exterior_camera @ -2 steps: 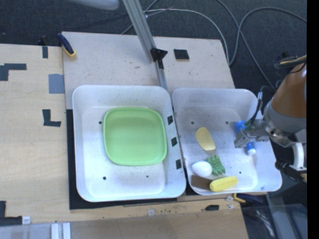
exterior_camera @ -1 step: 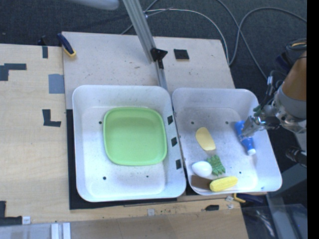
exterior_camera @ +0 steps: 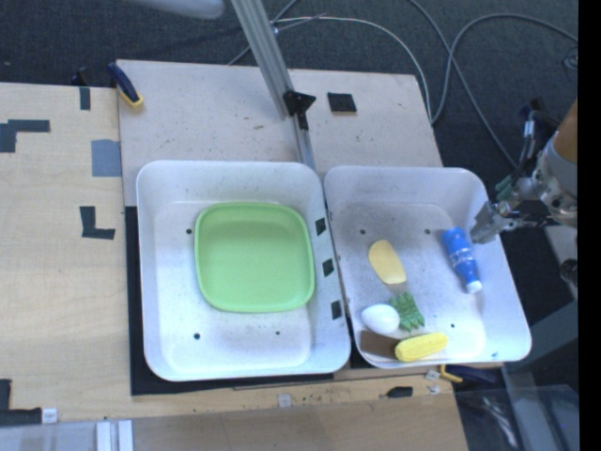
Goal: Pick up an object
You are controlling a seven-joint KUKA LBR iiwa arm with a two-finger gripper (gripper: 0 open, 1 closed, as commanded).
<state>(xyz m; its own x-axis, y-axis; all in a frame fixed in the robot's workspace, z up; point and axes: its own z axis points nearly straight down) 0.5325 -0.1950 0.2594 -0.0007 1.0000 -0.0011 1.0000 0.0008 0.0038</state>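
1. Two white bins sit side by side in the middle of the frame. The left bin (exterior_camera: 160, 252) has a green square plate (exterior_camera: 254, 256) lying flat in it, pretty much centered.
2. The right bin (exterior_camera: 413, 191) is where all the small stuff is. A blue bottle (exterior_camera: 460, 258) with a white cap lies on its side near the right wall, cap end pointing toward the bottom of the frame.
3. A yellow oval piece (exterior_camera: 386, 261) sits around the middle of that bin, well apart from the bottle.
4. Down in the lower part of the right bin there's a cluster: a white egg-shaped thing (exterior_camera: 379, 318), a green leafy bit (exterior_camera: 408, 310) just beside it on the right, and a yellow corn-looking piece (exterior_camera: 421, 347) just below them, near the bottom rim.
5. The gripper (exterior_camera: 488, 224) is at the right edge of the right bin, over the rim, just up and right of the blue bottle. It's kinda blurry there, so I honestly can't tell whether the claw is open or closed, and nothing is visibly held in it.
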